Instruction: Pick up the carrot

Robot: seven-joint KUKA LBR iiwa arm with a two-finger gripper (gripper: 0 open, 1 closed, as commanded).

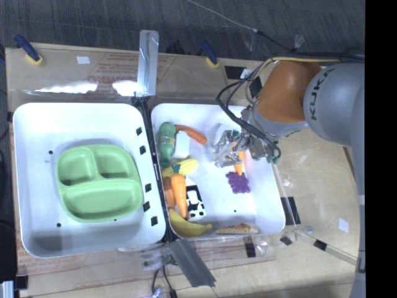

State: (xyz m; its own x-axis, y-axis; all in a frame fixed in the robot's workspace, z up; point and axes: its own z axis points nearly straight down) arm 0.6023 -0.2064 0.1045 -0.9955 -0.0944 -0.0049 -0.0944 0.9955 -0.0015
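Observation:
An orange carrot (179,192) lies in the right bin (263,210) near its left wall, pointing toward the front, between a corn cob (184,166) and a banana (189,226). A second long orange vegetable (191,134) lies toward the back of that bin. My gripper (228,146) hangs low over the middle right of the bin, well to the right of the carrot. A small orange piece (239,162) shows right against the gripper's lower side, just above purple grapes (238,182). Whether it is gripped is hidden by the wrist.
A green cucumber (166,138) and a white block (182,145) sit by the divider. A black-and-white item (196,207) and a flat food item (236,230) lie near the front. The left bin (31,141) holds a green divided tray (98,182).

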